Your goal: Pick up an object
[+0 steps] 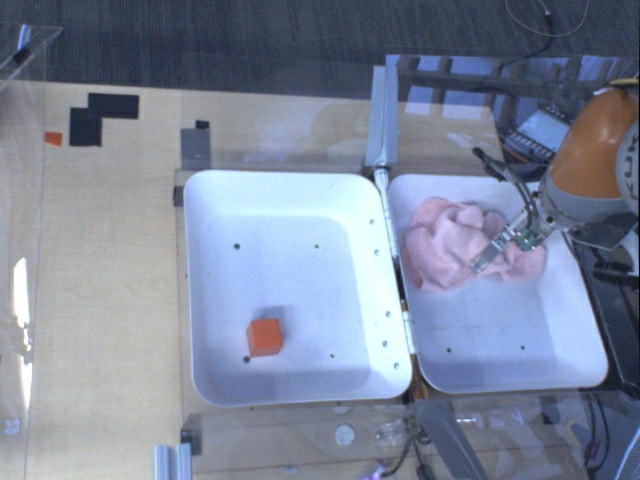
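Camera view: crumpled pink cloth point(455, 243) lies in the upper half of the right shallow white bin point(520, 368); a small orange block point(265, 337) sits low in the left white bin point(300, 203). The two-finger gripper point(492, 255) is down on the cloth's right side. The fingers seem pressed into the folds, but whether they pinch fabric I cannot tell.

1 fixed camera looks down at a slant from well above the bench point(100, 298), both bins point(290, 193) mid-frame, the arm point(590, 158) entering at right, floor along the top.
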